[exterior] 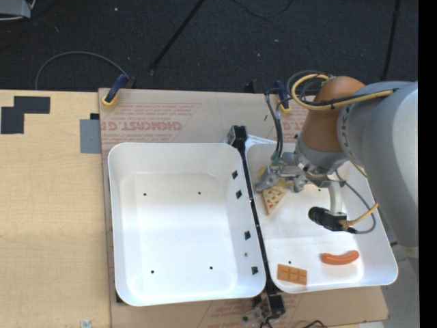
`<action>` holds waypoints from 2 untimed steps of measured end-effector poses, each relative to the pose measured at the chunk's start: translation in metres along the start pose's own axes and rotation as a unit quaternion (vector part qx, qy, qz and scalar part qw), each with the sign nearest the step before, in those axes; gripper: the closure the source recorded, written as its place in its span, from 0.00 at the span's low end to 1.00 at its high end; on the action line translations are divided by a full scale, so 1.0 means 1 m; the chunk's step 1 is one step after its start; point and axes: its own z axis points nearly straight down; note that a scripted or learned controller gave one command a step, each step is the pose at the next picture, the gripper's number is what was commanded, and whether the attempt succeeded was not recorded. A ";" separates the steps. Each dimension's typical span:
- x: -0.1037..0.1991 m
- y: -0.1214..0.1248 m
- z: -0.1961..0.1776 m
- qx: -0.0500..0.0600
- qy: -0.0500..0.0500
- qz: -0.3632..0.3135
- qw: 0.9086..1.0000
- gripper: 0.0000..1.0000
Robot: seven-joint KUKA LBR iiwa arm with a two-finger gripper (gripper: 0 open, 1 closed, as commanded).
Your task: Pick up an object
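There are two white bins; the right bin [382, 268] holds three food pieces. The gripper [272, 180] is low at its far-left part, just over one pizza slice [274, 198]. Whether it is open, I cannot tell. One sausage [340, 257] and one waffle [292, 275] lie near its front edge.

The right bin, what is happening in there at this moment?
A grey robot arm reaches into the right bin, its gripper low by the bin's left wall, right at a pizza slice toy. A sausage and a waffle piece lie nearer the front. Nothing looks lifted yet.
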 end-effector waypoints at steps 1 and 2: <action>0.007 0.013 0.000 0.000 0.000 0.000 1.000 0.00; 0.006 0.013 -0.010 0.001 0.000 0.000 1.000 1.00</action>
